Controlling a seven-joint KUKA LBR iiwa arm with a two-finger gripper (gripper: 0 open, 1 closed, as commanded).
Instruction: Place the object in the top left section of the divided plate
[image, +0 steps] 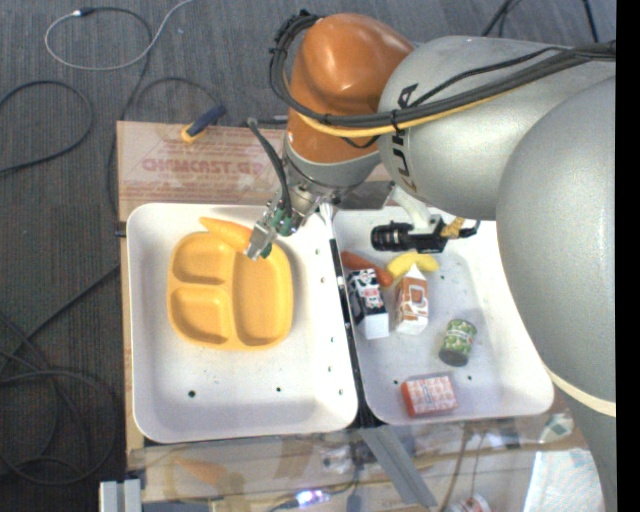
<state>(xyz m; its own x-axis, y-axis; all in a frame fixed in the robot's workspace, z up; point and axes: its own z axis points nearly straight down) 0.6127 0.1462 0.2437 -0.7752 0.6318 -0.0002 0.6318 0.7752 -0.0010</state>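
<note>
A yellow divided plate (232, 292) lies in the left bin (240, 400), with two small sections on its left and one large section on its right. A yellow-orange wedge-shaped object (226, 231) rests at the plate's far rim, just above the top left section. My gripper (262, 243) hangs over the plate's upper right rim, its tip right beside the near end of that object. The arm's orange band and grey body cover the bins' far edge.
The right bin (500, 330) holds an orange carrot (354, 262), a small dark carton (369, 303), an orange-and-white carton (411, 305), a yellow piece (413, 264), a green can (458, 342) and a red box (430, 395). A cardboard sheet (190, 170) lies behind the left bin.
</note>
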